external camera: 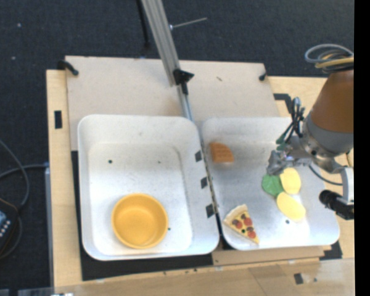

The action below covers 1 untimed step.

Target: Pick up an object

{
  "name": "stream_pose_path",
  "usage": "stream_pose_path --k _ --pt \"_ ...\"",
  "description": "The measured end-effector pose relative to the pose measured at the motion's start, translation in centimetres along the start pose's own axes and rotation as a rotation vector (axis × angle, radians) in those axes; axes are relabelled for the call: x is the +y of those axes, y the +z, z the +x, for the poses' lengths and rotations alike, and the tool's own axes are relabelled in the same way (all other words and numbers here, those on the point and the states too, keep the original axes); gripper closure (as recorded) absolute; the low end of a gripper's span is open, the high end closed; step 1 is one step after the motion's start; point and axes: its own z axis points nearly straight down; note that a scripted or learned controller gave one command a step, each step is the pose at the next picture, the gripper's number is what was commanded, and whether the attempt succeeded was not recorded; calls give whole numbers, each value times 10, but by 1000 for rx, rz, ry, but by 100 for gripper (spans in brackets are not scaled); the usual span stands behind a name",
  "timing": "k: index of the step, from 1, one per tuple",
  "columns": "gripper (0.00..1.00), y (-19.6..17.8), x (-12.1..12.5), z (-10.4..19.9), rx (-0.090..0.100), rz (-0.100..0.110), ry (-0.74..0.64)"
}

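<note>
- You have the arm [333, 113] reaching in from the right over the right bin [246, 137], its orange band above the wrist
- The gripper [279, 164] sits low over that bin's right half, just above the green piece [271, 185] and beside the upper yellow piece [290, 181]
- You cannot tell from this angle whether the fingers are spread or closed — the grey wrist body hides them, and nothing can be seen held between them
- The things you could pick all lie in the right bin: a small orange-brown piece [221, 153] near the bin's left wall, well apart from the gripper
- The green piece lies flat, touching the upper yellow piece on its right
- A second yellow piece [291, 206] lies just below the first, very close to it — whether they touch is not clear
- A pizza slice toy [242, 222] rests at the front left corner of the right bin, its point toward the front edge
- In the left bin [135, 147] you have a yellow bowl [139, 220] standing upright near the front
- Both bins sit side by side on the tan surface [123, 82], and a slanted metal rail [162, 32] runs up from between them toward the top of the view
</note>
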Motion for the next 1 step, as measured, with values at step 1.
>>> stream_pose_path --k 1 --pt "100 -25 1 -1 1 2 -1"
